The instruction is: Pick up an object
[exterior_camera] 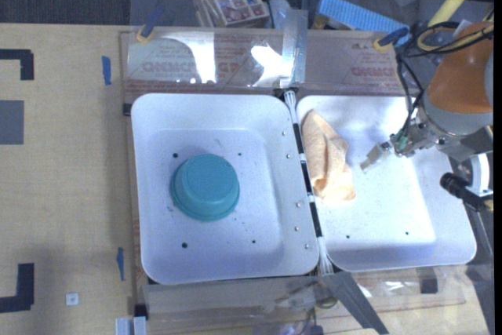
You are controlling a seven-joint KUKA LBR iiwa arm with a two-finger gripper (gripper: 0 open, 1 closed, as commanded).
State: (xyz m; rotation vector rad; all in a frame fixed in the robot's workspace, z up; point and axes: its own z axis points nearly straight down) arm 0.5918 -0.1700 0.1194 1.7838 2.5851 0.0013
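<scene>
Crumpled tan cloth (327,159), likely soft and light, best pinched at a raised fold; gripper (375,156) just right of it, finger opening indiscernible.

Bright overhead light; glare on clear panel (263,63); slight softness throughout.

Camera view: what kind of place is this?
Likely a robot lab's grasping test bench: two white bins side by side on a wooden bench, a teal bowl in one, a tan cloth in the other, and the arm's tool above the cloth's bin.
</scene>
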